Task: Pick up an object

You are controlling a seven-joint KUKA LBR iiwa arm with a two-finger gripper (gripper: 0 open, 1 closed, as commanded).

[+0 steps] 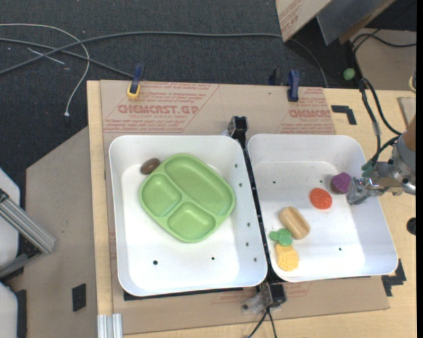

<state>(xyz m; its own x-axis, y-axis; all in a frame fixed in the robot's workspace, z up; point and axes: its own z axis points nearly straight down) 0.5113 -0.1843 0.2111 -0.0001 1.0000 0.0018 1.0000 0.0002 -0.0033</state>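
The bench top is a sheet of brown board (198, 109) printed with red lettering, resting on dark carpet (53, 92). At the near edge, a cable (268, 323) leaves the board below the seam between the two bins. The left bin (132, 264) holds a green divided tray (187, 197) lying flat near its centre, with a small brown object (151, 166) just beside the tray's far-left rim. The right bin (370, 254) holds the pickable items: nearest the viewer, a yellow piece (287, 257) with a green piece (280, 236) touching its far side; next, a tan roll (294, 221) touching the green piece; then an orange object (321, 199) near the bin's centre; then a purple object (341, 182) toward the right wall. The gripper (362, 188) sits low over the right side of this bin, just beside the purple object; whether the fingers are spread or pressed together cannot be determined, and no item is seen between them. The grey arm (403, 168) enters from the right edge. Farther back, a black bracket (238, 125) marks the seam at the far rims. Two blue clamps (136, 79) (293, 86) grip the board's far edge. Beyond the board, white cables (59, 49) trail across the carpet at left, and a cardboard box (304, 16) stands at upper right.
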